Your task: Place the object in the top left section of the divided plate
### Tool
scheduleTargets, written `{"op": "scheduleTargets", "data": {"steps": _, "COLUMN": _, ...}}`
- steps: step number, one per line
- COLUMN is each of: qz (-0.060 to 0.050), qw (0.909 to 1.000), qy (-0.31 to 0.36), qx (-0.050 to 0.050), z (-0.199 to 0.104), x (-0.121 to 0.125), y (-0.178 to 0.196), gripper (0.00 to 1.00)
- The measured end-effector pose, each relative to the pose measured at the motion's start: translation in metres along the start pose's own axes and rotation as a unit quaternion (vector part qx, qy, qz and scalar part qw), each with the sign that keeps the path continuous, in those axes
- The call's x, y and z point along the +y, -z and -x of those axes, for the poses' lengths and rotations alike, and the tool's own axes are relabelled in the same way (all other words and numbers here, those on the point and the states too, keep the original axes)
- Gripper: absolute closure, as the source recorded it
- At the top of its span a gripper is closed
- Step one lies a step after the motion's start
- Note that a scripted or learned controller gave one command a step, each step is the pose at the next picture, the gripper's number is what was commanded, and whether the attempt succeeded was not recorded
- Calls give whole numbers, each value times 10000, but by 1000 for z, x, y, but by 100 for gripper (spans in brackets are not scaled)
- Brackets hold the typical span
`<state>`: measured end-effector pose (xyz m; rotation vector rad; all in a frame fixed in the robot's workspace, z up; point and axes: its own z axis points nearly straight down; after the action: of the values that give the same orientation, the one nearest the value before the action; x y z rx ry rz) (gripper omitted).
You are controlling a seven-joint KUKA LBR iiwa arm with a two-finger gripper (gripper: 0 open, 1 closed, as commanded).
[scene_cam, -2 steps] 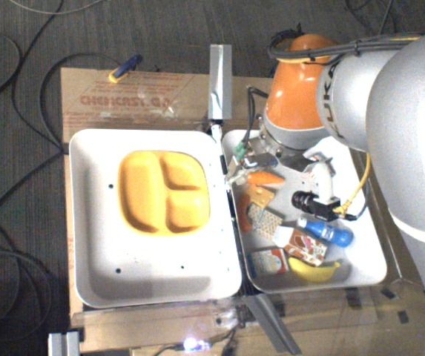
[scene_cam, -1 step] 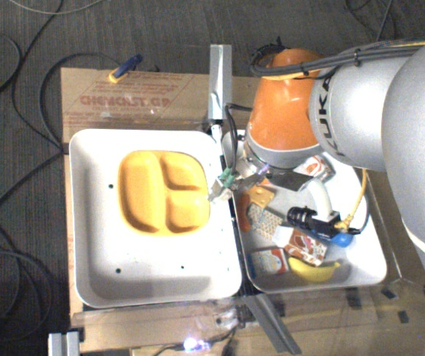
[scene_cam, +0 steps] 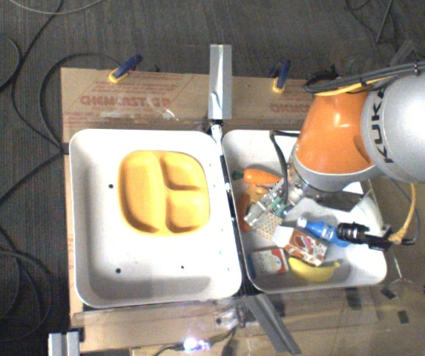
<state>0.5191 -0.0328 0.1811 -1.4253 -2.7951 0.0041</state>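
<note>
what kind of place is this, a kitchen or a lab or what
Most likely a robotics lab bench, not a kitchen: a KUKA arm reaches over two white bins, a yellow divided plate sits in the left one, and loose cables trail across the carpet.

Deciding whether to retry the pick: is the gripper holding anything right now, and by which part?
Cannot be told. The gripper is low in the right bin among the clutter beside the carrot, and no item shows between its fingers.

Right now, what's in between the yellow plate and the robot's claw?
In the camera view, between the yellow divided plate and the gripper lie bare white floor of the left bin and the two bins' touching rims, then the right bin.
</note>
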Motion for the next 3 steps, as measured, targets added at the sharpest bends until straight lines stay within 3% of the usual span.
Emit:
{"op": "scheduleTargets", "data": {"steps": 1, "qz": 4, "qw": 9916, "qy": 1294, "qx": 2, "z": -27, "x": 49, "y": 3, "gripper": 100}}
{"op": "scheduleTargets", "data": {"steps": 2, "qz": 4, "qw": 9886, "qy": 1507, "qx": -3, "z": -81, "x": 101, "y": 48, "gripper": 100}}
{"op": "scheduleTargets", "data": {"steps": 3, "qz": 1, "qw": 9636, "qy": 2673, "qx": -3, "z": -62, "x": 29, "y": 39, "gripper": 100}}
